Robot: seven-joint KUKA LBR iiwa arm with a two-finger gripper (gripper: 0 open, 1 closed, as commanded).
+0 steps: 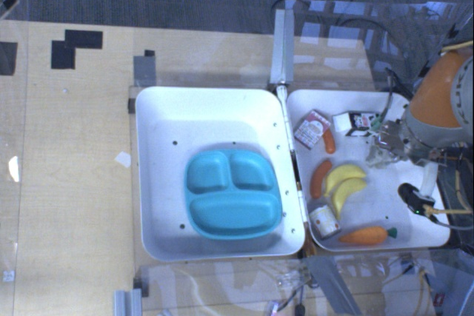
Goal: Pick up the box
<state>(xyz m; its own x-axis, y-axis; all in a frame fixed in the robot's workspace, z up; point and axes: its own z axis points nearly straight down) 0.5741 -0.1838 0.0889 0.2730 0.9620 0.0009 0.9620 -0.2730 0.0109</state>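
Observation:
The box [312, 129] is a small pink and white carton lying tilted near the upper left corner of the right bin [374, 98]. My gripper [384, 146] hangs over the right half of that bin, well to the right of the box and apart from it. Nothing shows between the gripper and the bin floor beneath it.
The right bin also holds a small black and white packet [361, 122], a little carrot [329, 143], an orange sausage [320, 177], bananas [345, 186], a small can [324, 220] and a bigger carrot [364, 235]. A blue divided plate [232, 193] lies in the left bin [159, 159].

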